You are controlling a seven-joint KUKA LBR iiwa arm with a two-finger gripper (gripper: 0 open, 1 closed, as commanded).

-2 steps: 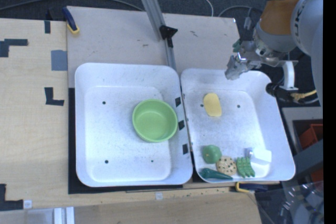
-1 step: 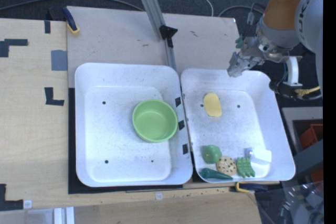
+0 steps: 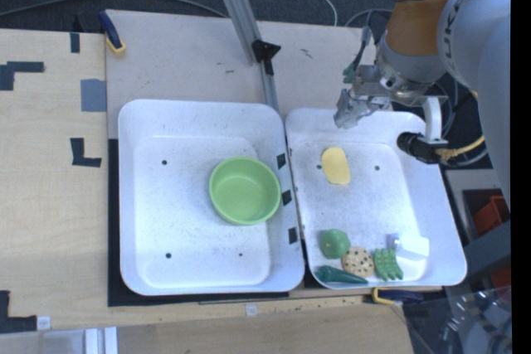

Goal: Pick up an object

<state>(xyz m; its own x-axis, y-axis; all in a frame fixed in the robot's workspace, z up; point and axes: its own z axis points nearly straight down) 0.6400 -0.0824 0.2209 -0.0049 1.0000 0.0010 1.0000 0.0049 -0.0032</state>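
Left bin point(image 3: 141, 178), centre-left of frame: one green bowl point(image 3: 244, 190) right of its middle, upright, well apart from the walls except the right one, which it sits near.

Right bin point(image 3: 431, 195): a yellow piece point(image 3: 335, 166) alone in the upper half. Along the lower edge, a cluster: green round item point(image 3: 334, 243), speckled cookie-like item point(image 3: 358, 262), dark teal item point(image 3: 340, 274), green toy point(image 3: 387, 264), small white block point(image 3: 412, 245), all close together.

Gripper point(image 3: 352, 113): upper right of centre, hanging over the right bin's top rim, above and right of the yellow piece. We see nothing between its tips. Whether the claw is released or clenched, we cannot tell.

Our read: no pick done; descent, grasp and lift all remain.

Room: the yellow piece has bare floor all round, the easiest reach. The lower cluster is crowded against the wall. The slanted metal pole point(image 3: 236, 4) stands left of the gripper, near the bins' shared edge.
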